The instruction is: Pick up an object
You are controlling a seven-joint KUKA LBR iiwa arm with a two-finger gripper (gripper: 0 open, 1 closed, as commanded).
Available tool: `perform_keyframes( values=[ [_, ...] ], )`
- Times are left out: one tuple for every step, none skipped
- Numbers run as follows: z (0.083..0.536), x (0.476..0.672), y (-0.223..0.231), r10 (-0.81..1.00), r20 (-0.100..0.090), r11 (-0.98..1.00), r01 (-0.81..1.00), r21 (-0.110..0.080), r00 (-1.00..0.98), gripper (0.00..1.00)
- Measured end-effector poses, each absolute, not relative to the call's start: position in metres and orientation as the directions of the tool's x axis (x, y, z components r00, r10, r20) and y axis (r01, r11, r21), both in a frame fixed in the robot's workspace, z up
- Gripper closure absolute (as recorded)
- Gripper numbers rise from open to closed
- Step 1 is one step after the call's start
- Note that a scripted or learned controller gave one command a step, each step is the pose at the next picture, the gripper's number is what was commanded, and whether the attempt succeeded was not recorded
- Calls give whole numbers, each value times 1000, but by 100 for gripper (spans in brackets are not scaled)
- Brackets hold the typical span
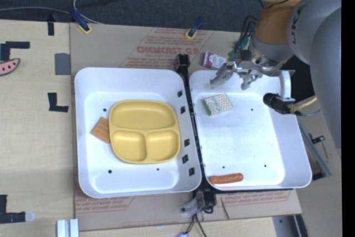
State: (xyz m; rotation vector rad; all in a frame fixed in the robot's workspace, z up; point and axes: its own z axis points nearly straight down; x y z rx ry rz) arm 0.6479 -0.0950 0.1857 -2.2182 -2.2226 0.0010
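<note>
- Tabletop: carries a cardboard sheet on which two white bins stand side by side, touching along their inner walls.
- Left bin: holds a yellow divided tray near its middle, with three compartments facing up. A tan cracker-like piece lies at the tray's left edge, partly tucked under it.
- Right bin: holds a small green-and-white packet near the far left corner, lying flat and slightly turned. An orange-red sausage-shaped item lies along the near wall, towards the near left corner, well apart from the packet.
- Cardboard behind the right bin: a small dark-and-white wrapper lies just outside the far wall.
- Jaws: positioned over the far wall of the right bin, spread apart with nothing between them. They hang just beyond the packet and do not touch it.
- Arm: grey with an orange band, reaching in from the far right corner of the tabletop.
</note>
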Motion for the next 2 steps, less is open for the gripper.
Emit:
perform_keyframes(
  values=[
    [85, 669, -93, 1000, -1, 2, 1000, 1, -2, 0],
    [95, 669, -93, 1000, -2, 4, 1000, 1, -4, 100]
  ],
)
